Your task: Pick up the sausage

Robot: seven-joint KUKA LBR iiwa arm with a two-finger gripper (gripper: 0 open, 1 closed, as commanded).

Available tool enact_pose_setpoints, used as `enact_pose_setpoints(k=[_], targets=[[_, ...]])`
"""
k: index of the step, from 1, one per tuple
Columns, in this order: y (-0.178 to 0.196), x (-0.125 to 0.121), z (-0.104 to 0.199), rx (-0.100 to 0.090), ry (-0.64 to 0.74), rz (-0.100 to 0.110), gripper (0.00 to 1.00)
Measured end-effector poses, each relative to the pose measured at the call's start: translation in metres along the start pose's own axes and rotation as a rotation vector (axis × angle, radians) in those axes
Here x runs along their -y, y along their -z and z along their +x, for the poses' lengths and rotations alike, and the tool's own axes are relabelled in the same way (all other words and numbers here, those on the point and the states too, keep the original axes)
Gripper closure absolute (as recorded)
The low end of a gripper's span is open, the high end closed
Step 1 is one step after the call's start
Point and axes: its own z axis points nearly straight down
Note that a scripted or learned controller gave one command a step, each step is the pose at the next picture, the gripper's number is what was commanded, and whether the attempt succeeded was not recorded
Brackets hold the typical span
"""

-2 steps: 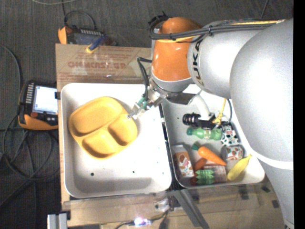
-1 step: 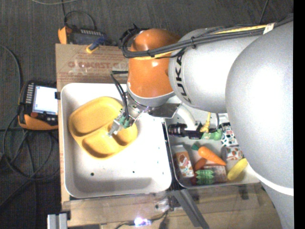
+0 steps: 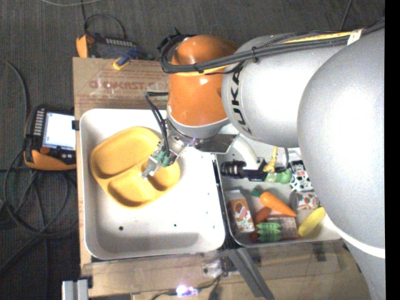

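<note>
One bulky grey arm with an orange band (image 3: pixel 275 74) takes up most of the right of the scene, reaching across to the left-hand shallow white plastic bin (image 3: pixel 156 230). Its neighbour, the right-hand white bin (image 3: pixel 224 211), holds a jumble of toy food. In the left bin lies a yellow moulded plastic dish with compartments (image 3: pixel 122 155), and the two-finger gripper (image 3: pixel 155 164) hangs right over that dish's near edge; whether its jaws are apart or together I cannot tell. Nothing is seen in its hold.

Smaller things next: an orange toy carrot (image 3: pixel 278 204), and touching its lower left what looks like the sausage, a short dark-red cylinder (image 3: pixel 262 215) (partly hidden, so the identification is a judgement). It is probably light, stiff and smooth, so it could roll or slip; gripping across its middle seems safest, though the neighbours crowd it.
</note>
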Motion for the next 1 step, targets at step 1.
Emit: enact_pose_setpoints(k=[1], targets=[[0.0219, -0.0257, 0.0278, 0.01, 0.222, -0.004, 1.0]])
